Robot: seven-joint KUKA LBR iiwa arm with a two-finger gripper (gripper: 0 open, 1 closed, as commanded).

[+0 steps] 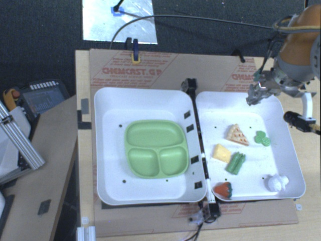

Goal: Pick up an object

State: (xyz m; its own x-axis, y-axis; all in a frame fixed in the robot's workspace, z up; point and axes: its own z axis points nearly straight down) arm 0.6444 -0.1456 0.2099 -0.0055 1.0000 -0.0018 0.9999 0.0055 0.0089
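Note:
The right bin (pixel 281 185) holds several small toy foods: a pizza slice (pixel 237 134), a yellow block (pixel 221 153), a green bundle (pixel 235 162), a green leafy piece (pixel 261 138), a red strawberry (pixel 223 189) at the front edge and a white object (pixel 275 183) in the front right corner. My gripper (pixel 254 95) hangs over the bin's far right corner, above and behind the pizza slice. Nothing shows between its fingers.
The left bin (pixel 110 109) holds a green divided plate (pixel 155 148). A black divider (pixel 195 134) with clips runs between the bins. A blue-and-yellow clamp (pixel 135 50) sits at the bench's far edge. A cable arcs over the back. Equipment stands at the left.

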